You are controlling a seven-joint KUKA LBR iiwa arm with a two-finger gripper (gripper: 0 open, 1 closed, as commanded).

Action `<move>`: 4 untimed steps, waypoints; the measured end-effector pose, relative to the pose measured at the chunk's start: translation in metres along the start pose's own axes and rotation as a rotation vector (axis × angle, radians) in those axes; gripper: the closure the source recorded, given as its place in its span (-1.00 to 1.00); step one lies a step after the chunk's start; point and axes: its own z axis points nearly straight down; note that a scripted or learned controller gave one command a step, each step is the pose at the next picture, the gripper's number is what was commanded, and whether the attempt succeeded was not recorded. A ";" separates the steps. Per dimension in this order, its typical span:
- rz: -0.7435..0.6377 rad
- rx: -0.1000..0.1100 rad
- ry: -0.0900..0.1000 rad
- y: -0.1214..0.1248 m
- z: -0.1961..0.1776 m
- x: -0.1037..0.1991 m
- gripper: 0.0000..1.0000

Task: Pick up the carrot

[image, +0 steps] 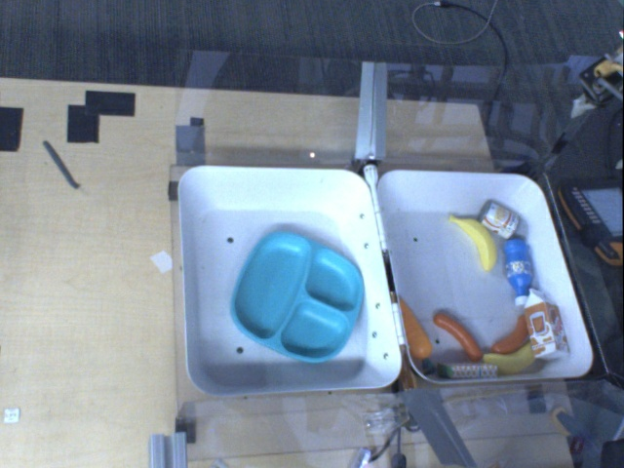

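The carrot (415,331) is an orange tapered piece lying against the left wall of the right bin (429,198), near its front left corner. Just to its right lies a red-orange sausage (456,332), set at a slant and a small gap away from it.
Along the right bin's right side lie a yellow banana (475,240), a small can (499,219), a blue bottle (518,266) and a small carton (543,328). Another yellow fruit (512,361) lies at the front wall. A blue divided plate (297,293) sits in the left bin (210,261).
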 end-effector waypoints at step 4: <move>0.048 0.002 0.002 -0.068 0.339 0.048 -1.00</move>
